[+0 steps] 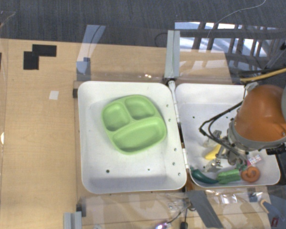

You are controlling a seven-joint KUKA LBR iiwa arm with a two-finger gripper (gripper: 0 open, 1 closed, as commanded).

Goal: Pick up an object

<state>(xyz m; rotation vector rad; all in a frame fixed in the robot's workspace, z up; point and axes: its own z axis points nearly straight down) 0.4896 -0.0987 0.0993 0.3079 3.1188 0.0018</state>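
Note:
My gripper [222, 160] hangs low over the front of the right bin [200, 104], below the arm's orange band [261, 116]. It sits among a cluster of small objects. A yellow piece [211, 152] lies right at its left side, partly covered by it. In front of it lie a light green cylinder [229, 176] and a dark teal curved piece [202, 177]. An orange-red round object [250, 174] rests at the front right, with a small pink item [255, 159] just behind it. Nothing is visibly lifted.
The left bin [93, 175] holds a green divided plate [133, 124] near its middle. A grey divider [172, 56] runs between the bins at the back. Black cables [214, 120] loop from the arm across the right bin's floor.

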